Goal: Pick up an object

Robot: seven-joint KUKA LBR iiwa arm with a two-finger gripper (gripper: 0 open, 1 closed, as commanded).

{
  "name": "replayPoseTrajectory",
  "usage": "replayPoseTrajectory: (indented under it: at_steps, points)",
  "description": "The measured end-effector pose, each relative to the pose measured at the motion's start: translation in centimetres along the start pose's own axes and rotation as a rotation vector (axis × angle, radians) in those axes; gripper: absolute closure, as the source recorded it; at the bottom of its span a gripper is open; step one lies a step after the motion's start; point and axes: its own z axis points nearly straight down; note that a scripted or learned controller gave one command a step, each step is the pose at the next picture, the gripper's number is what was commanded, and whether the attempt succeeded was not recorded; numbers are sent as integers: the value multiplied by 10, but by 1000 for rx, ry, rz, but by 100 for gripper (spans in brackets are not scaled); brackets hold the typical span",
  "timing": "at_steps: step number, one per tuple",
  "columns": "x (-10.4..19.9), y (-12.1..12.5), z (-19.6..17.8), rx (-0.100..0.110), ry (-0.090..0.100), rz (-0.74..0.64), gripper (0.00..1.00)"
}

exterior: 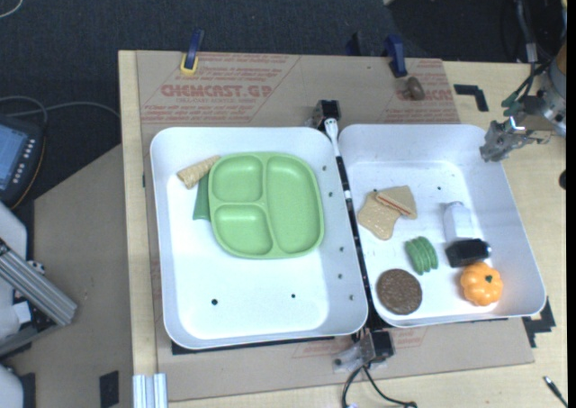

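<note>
In the right bin lie a tan sandwich slice, a green ridged pickle, a round brown patty, an orange pumpkin and a white bottle with a black cap. My gripper hangs over the bin's far right rim, well above and behind the bottle, and touches none of the objects.
The left bin holds a green divided plate, with a tan wedge at the plate's upper left corner. Two clamps sit on the bench's far edge. The arm comes in from the upper right.
</note>
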Motion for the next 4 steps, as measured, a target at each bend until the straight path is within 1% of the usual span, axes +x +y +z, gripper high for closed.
replayPoseTrajectory:
  at_steps: [1,2,3,4]
  points:
    - [60,-17,2,6,5,-4,100]
    - [112,-28,-9,5,5,-5,100]
    - [158,-43,-11,7,4,-4,100]
    - [214,-51,3,8,5,-5,100]
